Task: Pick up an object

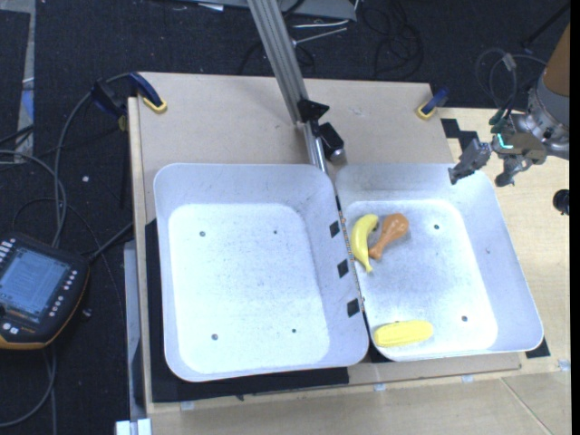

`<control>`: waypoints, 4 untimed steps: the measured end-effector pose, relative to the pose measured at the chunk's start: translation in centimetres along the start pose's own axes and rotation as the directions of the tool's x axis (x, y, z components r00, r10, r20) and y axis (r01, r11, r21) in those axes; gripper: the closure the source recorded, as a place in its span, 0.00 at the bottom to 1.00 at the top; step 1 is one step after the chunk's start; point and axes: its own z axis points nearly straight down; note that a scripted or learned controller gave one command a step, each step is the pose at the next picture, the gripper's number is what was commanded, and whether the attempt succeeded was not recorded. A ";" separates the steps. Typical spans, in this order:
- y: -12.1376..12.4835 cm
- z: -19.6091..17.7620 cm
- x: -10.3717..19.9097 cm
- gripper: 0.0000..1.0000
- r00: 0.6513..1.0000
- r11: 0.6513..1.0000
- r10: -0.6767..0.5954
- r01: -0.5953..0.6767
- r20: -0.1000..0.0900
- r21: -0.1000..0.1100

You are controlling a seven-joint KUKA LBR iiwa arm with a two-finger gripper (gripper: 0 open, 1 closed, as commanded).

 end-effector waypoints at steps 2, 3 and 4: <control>0.1 6.3 0.2 0.00 1.000 1.000 0.000 0.000 -0.001 0.005; -0.1 10.7 0.7 0.00 1.000 1.000 0.000 0.000 -0.001 0.004; -0.8 16.7 1.1 0.00 1.000 1.000 0.000 0.000 -0.001 0.005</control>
